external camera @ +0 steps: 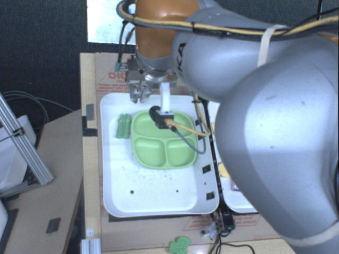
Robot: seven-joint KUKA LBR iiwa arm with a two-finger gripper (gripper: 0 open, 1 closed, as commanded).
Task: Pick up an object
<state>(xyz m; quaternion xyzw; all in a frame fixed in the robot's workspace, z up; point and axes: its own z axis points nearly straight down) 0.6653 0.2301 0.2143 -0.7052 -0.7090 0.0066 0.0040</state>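
Near the left bin's [117, 192] twelve o'clock edge, the gripper [139, 94], grip unreadable, should squarely straddle the green plate's [158, 153] eleven o'clock rim.

1. The green divided plate [161, 147] is pale green and a rounded square. It lies flat and right way up in the left bin [114, 184], in the bin's far half and toward its 3 o'clock side. Raised ribs split it into three wells: one wide well across the 12 o'clock side, and two smaller wells side by side at 6 o'clock. The wells that can be seen hold nothing.
2. The green ridged piece [123, 126] is small, oblong and a darker green, with grooves running along its length. It lies flat on the bin floor at the plate's 9 o'clock, just beside the rim. Its long axis runs from 12 to 6 o'clock.
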